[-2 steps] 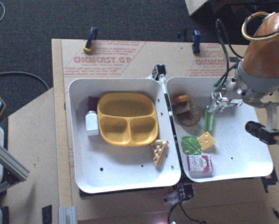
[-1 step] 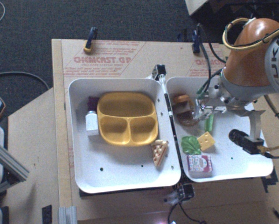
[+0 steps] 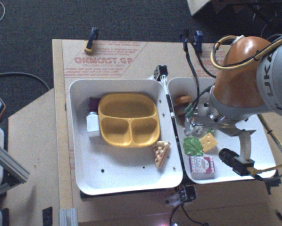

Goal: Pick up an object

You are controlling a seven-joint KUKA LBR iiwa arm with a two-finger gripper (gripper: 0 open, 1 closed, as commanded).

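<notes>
Nearest the camera, at the near end of the right bin (image 3: pixel 268 147), lies a small pink-and-white packet (image 3: pixel 202 167), flat on the bin floor. Just beyond it the gripper (image 3: pixel 194 123) hangs low over the bin's left part, under the grey arm (image 3: pixel 254 86) with its orange band, which reaches in from the right; whether the claw is spread or pinched cannot be told from this view, as the wrist covers it. Right below the gripper sit a green leafy toy (image 3: pixel 193 146) and, touching its right side, a yellow cheese wedge (image 3: pixel 208 141). A brown piece (image 3: pixel 182 99) lies farther back in the same bin, near the far left corner. A black cylinder (image 3: pixel 233 160) on the arm's cabling juts over the bin's near right part.

Left of the shared wall, the left bin (image 3: pixel 79 140) holds a yellow divided tray (image 3: pixel 128 119) in its middle. A small white bottle (image 3: pixel 93 125) stands against the tray's left edge, with a dark purple object (image 3: pixel 94 102) just beyond it. A pizza-slice toy (image 3: pixel 161 153) lies by the tray's near right corner, close to the wall between the bins
</notes>
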